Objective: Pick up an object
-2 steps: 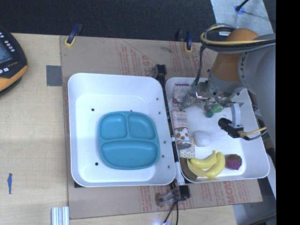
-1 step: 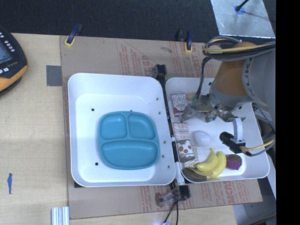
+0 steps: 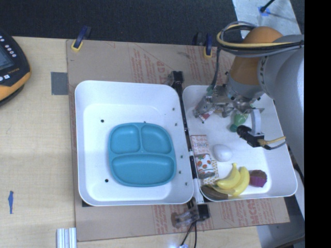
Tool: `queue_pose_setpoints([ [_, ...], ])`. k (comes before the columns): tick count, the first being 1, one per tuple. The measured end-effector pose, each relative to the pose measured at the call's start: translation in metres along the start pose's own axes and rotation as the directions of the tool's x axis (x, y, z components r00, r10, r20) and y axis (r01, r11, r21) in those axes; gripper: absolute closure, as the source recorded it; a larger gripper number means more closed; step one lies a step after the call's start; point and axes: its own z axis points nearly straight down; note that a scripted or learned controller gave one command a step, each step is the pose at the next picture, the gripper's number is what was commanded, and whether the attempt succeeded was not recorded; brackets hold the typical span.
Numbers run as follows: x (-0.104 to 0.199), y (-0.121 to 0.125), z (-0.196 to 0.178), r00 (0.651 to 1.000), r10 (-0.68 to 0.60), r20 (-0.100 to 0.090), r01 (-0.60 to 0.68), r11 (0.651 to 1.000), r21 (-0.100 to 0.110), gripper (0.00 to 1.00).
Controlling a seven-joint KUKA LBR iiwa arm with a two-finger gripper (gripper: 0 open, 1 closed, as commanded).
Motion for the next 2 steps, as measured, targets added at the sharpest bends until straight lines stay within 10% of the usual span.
queue_pose_setpoints([
  [1,0.001,0.006,0.002,1.0,0.004,-0.001,-0.004,1.0,0.02,0.0],
  [2,0.0,0.006,-0.01,1.0,0.001,-0.001,-0.001,1.0,0.024,1.0],
])
